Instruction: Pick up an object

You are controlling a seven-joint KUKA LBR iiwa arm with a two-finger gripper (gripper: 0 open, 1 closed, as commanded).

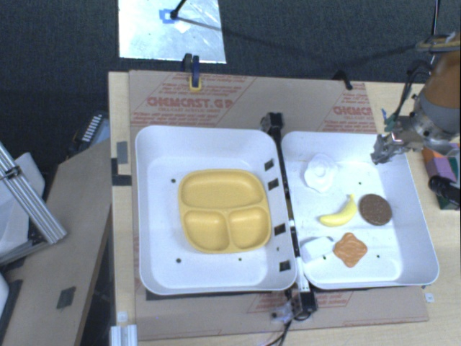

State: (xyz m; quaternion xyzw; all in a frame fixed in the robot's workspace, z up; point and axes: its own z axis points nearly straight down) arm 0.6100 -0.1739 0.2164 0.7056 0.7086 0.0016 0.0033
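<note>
Orange cookie (350, 250), banana (338, 214), brown disc (375, 210) loose in right bin (414, 193). Tool (382, 152) over bin's far right rim, carrying nothing; finger state cannot tell. Pick not yet begun: descent, grasp, lift left.

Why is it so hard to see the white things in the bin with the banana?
In the camera view, bright light washes out the right bin, so the white object above the banana and the one beside the orange cookie blend into it; the gripper looks blurry.
</note>
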